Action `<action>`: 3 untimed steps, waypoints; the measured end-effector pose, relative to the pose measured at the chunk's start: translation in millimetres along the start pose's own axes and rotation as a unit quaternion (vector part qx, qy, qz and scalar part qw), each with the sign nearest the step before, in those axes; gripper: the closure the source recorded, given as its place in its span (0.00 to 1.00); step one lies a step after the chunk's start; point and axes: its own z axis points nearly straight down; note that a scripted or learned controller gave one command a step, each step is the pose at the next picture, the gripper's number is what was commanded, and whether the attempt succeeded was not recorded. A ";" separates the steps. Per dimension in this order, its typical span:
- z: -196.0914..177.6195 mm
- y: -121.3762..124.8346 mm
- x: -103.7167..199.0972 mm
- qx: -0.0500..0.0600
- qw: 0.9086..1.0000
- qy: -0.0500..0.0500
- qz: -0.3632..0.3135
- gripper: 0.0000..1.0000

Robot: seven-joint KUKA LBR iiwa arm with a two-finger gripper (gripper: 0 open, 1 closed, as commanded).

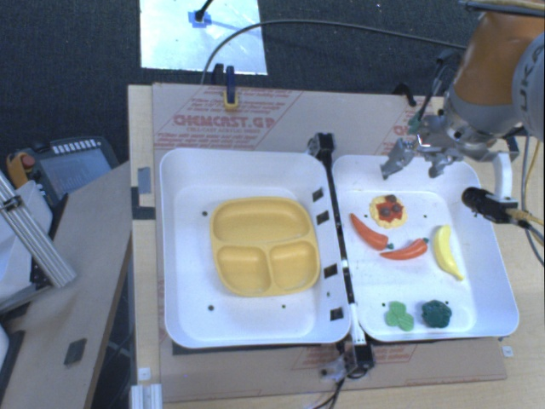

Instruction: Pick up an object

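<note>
Nearest the camera, two green toy broccoli pieces (418,314) lie at the right white bin's (498,267) front edge; behind them, a small round toy pizza (388,210). Directly above its far side, the two-finger gripper (421,158) hovers, fingers spread and empty; a straight, centred descent should suit best.

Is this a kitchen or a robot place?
Probably a robot lab, not a kitchen. The food is toys, like the banana in a white bin, a robot's end effector hangs above it, and a control pendant sits nearby.
</note>
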 end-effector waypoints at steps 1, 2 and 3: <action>-6.4 2.2 0.1 -0.006 1.000 -0.001 -0.001 0.00; 35.2 4.1 -2.6 -0.004 1.000 0.000 0.000 0.00; 76.6 6.2 -1.7 -0.004 1.000 0.000 0.000 0.00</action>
